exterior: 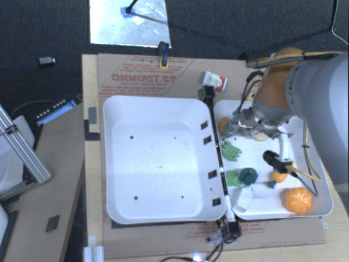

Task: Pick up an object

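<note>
The gripper [235,125] hangs low at the right bin's [327,201] left wall, near its far corner; whether it is open or closed cannot be told. An orange piece [223,124] lies just beside it against that wall, with a green toy [230,150] nearer along the same wall. A teal toy [248,175] sits mid-bin and an orange ball [298,199] by the near right corner. The likely trouble is the wall: a descent this close could strike the rim, or nudge the orange piece aside instead of trapping it
</note>
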Controlling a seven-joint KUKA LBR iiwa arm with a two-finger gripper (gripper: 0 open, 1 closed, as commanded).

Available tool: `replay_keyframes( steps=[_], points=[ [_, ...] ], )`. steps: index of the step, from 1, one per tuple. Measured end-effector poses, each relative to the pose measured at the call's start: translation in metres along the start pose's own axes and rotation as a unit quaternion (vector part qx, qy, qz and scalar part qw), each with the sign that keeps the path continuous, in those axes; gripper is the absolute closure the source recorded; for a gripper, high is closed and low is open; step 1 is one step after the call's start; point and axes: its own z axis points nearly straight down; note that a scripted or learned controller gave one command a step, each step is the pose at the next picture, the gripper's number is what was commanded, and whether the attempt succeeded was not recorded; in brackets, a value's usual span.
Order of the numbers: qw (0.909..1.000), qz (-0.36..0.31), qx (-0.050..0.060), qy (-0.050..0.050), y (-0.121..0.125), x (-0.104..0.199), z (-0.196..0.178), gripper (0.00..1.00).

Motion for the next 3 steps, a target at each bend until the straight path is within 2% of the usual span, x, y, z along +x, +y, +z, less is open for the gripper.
replay_keyframes(
  steps=[1, 2, 3],
  points=[
    [1.0, 0.007, 0.004, -0.001, -0.048, -0.043, 0.001, 0.0],
    [1.0, 0.005, 0.004, 0.0, -0.098, -0.01, 0.001, 0.0],
    [1.0, 0.003, -0.002, -0.003, 0.017, -0.07, -0.001, 0.0]
  ],
)
